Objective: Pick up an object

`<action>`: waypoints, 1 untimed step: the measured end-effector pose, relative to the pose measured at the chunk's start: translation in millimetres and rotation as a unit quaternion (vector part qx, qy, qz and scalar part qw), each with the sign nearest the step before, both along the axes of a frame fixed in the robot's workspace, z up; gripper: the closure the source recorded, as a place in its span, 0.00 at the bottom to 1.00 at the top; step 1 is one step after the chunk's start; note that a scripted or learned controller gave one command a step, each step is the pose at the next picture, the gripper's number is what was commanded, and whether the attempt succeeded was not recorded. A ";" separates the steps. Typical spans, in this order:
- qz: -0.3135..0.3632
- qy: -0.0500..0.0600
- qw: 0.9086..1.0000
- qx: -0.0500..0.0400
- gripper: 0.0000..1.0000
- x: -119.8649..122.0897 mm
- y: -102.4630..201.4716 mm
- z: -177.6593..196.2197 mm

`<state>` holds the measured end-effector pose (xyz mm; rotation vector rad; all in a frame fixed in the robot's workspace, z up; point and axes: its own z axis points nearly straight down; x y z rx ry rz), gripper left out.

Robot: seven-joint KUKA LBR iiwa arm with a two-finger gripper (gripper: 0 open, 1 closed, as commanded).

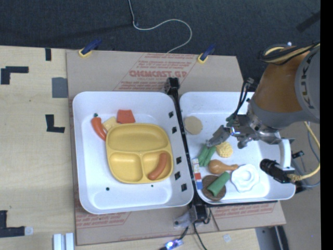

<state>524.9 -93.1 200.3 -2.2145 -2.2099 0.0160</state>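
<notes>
- We see the arm (pixel 283 90) enter from 3 o'clock; its grey and orange body hides the upper right part of the right bin (pixel 208 104).
- The gripper (pixel 225 135) hangs over the right bin, just above the toy corn cob (pixel 225 150). Its fingers are small and dark against the wrist hardware, so we cannot tell whether they stand apart or together, and we see nothing between them.
- Below the gripper, toward 6 o'clock, lie a green pod (pixel 206 154), a toy drumstick (pixel 222 166), a fried egg (pixel 244 177) and a brown disc (pixel 212 187) partly covered by a second green piece (pixel 220 182).
- A round beige biscuit (pixel 193 125) lies at 9 o'clock of the gripper, near the dividing wall.
- A small red, white and blue item (pixel 196 171) rests against that wall; its markings are too small to read.
- In the left bin (pixel 86 139) sits a yellow divided tray (pixel 136 147) with a sausage (pixel 159 166) in its lower right compartment.
- At 10 o'clock of the tray lie a red-orange carrot-like piece (pixel 98 127), a pale yellow piece (pixel 110 123) partly hidden by the tray rim, and an orange block (pixel 125 116).
- The cardboard sheet (pixel 151 69) under the bins bears red print that appears to read "CHEMCAST GP"; the lines around it are illegible.
- A white cable (pixel 161 25) runs out at 12 o'clock, cut off by the frame edge.
</notes>
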 end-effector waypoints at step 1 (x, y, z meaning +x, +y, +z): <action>0.002 -0.007 1.000 -0.001 0.00 3.0 0.1 7.1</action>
